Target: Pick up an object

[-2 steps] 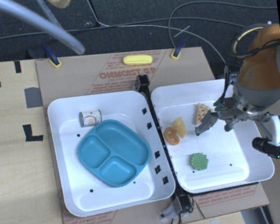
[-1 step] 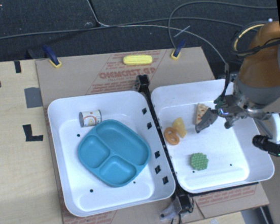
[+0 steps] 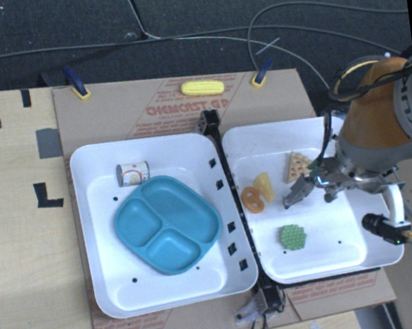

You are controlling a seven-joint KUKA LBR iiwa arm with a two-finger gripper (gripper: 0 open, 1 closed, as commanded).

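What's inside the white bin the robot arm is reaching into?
The right bin holds a green bumpy ball, an orange ring touching a pale yellow piece, and a tan wedge. The arm covers the bin's right part.

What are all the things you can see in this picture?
Bins: two, white, side by side on the bench.
Tray: one, blue, three sections, middle of the left bin.
Can: one, small, lying on its side, left bin behind the tray.
Bumpy ball: one, green, right bin near the front.
Ring: one, orange-brown, right bin by the left wall.
Yellow piece: one, pale yellow, touching the ring.
Wedge: one, tan, speckled, right bin at the back.
Corn cob: one, yellow, on the cardboard behind the bins.
Arm: one, grey and orange, over the right bin's right side.
Gripper: one, dark, low over the right bin.
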